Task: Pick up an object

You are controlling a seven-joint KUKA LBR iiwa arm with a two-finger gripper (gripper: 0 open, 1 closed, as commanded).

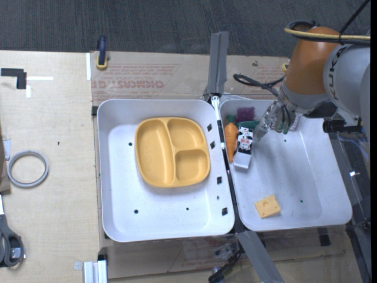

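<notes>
My gripper (263, 127) hangs low over the back left part of the right bin (306, 175), its fingers pointing down and to the left. Just left of the fingertips a small white and black carton (243, 149) leans against the bin's left wall. An orange carrot (230, 139) lies beside the carton along that wall. Behind them sit a purple item (245, 111) and a green item (250, 124), partly hidden by the gripper. A yellow cheese wedge (267, 206) rests near the bin's front.
The left bin (118, 205) holds a yellow divided plate (172, 152). On the bench at the left lie a grey tape ring (26, 168) and scissors (10, 247). A grey post (217, 63) rises behind the gap between the bins.
</notes>
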